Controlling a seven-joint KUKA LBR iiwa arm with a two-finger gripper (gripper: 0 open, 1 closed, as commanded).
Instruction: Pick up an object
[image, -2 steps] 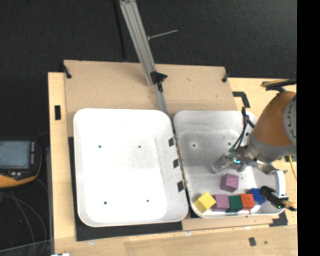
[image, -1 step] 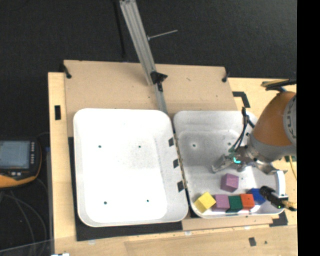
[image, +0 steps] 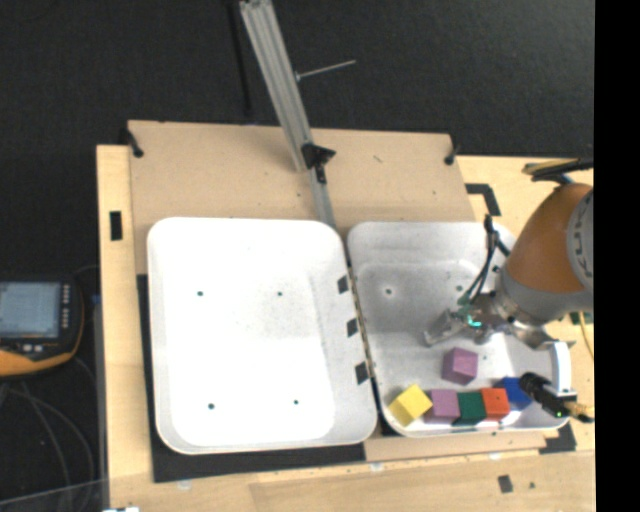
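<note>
A: Where is the gripper (image: 452, 328)?

B: Low in the right bin (image: 420, 250), right of centre, just above a lone purple block (image: 461, 365). Nothing sits between its fingers; how far they part, I cannot tell.

A: Room to move?

B: Blocks — yellow (image: 410, 405), purple (image: 444, 404), green (image: 471, 405), orange (image: 495, 402), blue (image: 517, 391) — crowd the bin's lower edge. The left bin (image: 245, 330) lies bare.

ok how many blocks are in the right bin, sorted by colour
purple: 2, purple block and lilac block
yellow: 1, yellow block
green: 1, green block
orange-red: 1, orange-red block
blue: 1, blue block
total: 6
</note>
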